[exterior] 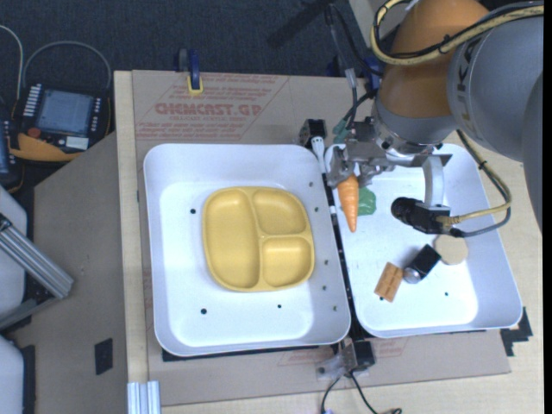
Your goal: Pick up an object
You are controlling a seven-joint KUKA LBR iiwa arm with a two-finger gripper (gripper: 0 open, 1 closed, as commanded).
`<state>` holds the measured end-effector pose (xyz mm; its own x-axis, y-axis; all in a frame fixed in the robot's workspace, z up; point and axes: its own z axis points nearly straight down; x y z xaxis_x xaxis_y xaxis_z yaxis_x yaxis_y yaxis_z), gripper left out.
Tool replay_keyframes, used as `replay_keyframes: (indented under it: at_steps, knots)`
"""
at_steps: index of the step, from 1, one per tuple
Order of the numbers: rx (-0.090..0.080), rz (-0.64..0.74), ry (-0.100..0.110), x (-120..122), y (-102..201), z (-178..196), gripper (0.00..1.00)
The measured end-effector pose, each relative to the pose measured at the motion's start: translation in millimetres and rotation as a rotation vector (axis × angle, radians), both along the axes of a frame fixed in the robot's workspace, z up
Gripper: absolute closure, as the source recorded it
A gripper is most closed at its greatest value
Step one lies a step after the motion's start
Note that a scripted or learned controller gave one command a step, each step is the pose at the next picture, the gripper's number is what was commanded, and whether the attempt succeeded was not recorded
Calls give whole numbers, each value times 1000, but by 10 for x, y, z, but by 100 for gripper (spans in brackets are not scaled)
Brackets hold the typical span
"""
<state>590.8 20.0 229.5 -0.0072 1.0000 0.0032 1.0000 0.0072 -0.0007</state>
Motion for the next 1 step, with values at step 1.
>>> replay_keyframes:
  at_steps: [1]
  knots:
    - [-1,-1,-2,-88,496,83,100]
